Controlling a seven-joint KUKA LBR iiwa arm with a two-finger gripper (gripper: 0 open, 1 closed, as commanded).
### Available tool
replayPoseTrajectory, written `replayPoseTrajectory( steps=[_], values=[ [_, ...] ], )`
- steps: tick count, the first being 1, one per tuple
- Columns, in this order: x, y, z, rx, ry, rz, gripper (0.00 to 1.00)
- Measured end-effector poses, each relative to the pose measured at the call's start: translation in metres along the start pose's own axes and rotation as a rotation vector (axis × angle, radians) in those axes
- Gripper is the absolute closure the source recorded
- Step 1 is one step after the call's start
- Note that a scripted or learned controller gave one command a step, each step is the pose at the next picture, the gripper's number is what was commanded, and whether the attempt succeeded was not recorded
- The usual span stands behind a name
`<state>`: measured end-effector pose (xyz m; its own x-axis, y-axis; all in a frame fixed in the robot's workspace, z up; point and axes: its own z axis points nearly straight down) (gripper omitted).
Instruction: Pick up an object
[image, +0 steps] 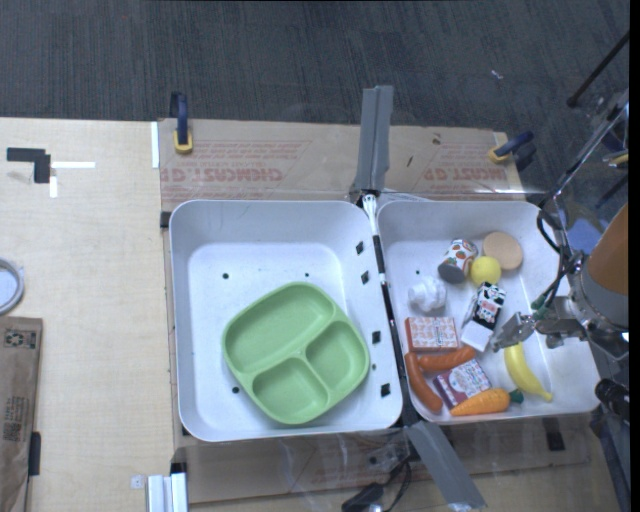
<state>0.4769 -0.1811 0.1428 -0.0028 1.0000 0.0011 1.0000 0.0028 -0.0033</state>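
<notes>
Readable writing: the brown cardboard sheet (330, 160) behind the bins carries red print, upside down and mirrored from this angle; it looks like "CHEMCAST GP", repeated on the right half. A brown paper bag (18, 395) at the left edge of the bench shows a recycling mark. Labels on the small toy cartons are too small to read.

Landmark: the right bin (400, 225). It holds a heap of toy food. Near its back wall lie a tan round bun (503, 251), a yellow lemon (485, 269) and a small red-and-white pack (459, 257). Mid-bin: a white crumpled lump (428, 294), a black-and-white milk carton (488, 305), a pink-printed box (432, 333). Toward the front wall: orange sausages (428, 375), a red-white packet (468, 380), a carrot (482, 403) and a banana (524, 372).

The gripper (522, 330) sits low in the right bin, just above the banana's upper end and beside the milk carton. Jaws slightly apart; nothing seen between them.

The left bin (185, 300) holds a green three-section plate (296, 352).
</notes>
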Motion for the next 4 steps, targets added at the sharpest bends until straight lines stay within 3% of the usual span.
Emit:
replayPoseTrajectory(
  steps=[1,2,3,4],
  values=[
    [-0.027,0.0,0.006,-0.001,0.0,0.121,0.0],
    [-0.031,0.001,0.053,0.002,0.008,-0.143,0.0],
    [-0.032,0.001,0.044,0.001,0.005,-0.139,1.0],
    [-0.011,0.0,0.052,-0.001,0.001,0.011,1.0]
  ],
)
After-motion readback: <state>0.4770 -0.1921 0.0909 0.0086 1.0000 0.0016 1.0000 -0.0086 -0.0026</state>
